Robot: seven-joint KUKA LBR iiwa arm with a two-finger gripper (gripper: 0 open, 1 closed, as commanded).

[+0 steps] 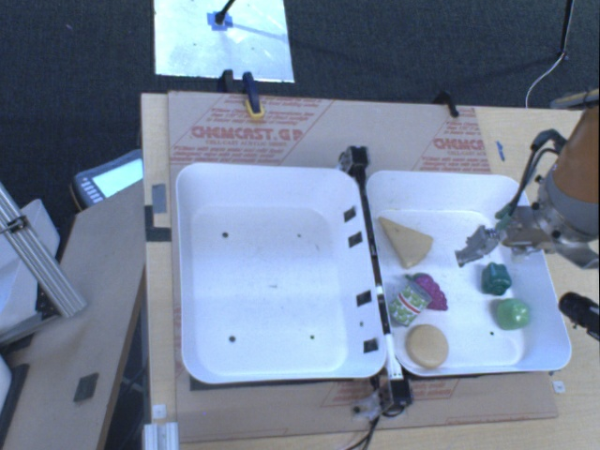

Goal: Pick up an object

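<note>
The right bin (469, 187) holds a yellow cheese wedge (407, 241), a purple grape bunch (429, 291), a small green-and-white can (409, 307), a tan round bun (427, 345), a dark green pepper (495, 278) and a light green apple (512, 314). My gripper (476, 247) reaches in from the right and hangs over the bin's middle, between the cheese wedge and the pepper. Nothing shows between its fingers.
The left bin (267, 270) lies beside the right one, with black clips along the shared wall (367, 270). Both rest on a cardboard sheet (319, 125). A metal plate (223, 26) lies beyond the bench, and a small screen (108, 181) sits at the left.
</note>
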